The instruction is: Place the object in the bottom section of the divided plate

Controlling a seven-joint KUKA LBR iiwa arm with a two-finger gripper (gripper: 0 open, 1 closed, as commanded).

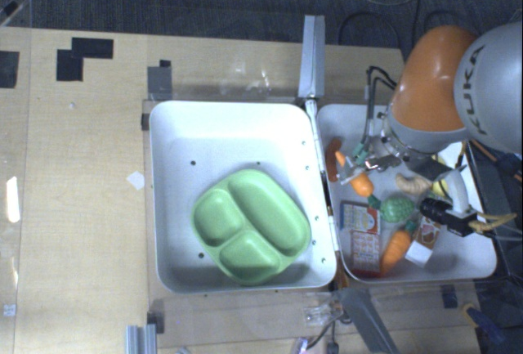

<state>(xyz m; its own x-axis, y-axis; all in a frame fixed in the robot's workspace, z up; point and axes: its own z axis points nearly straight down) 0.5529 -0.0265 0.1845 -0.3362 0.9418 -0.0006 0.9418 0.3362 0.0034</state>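
My gripper [369,158] sits low among the toys [384,221] in the right bin [482,266]; I cannot tell its state. Clutter could spoil the pick for the plate [249,226].

Two white bins [163,181] sit side by side. One green divided plate [252,226] lies in the bin at frame centre. The lower-right bin [482,262] holds one carrot [395,248], one green ball [398,209], one printed card [364,239].

Right bin [482,262] holds a toy carrot [395,248], a green ball [398,208] and a printed card [365,239]
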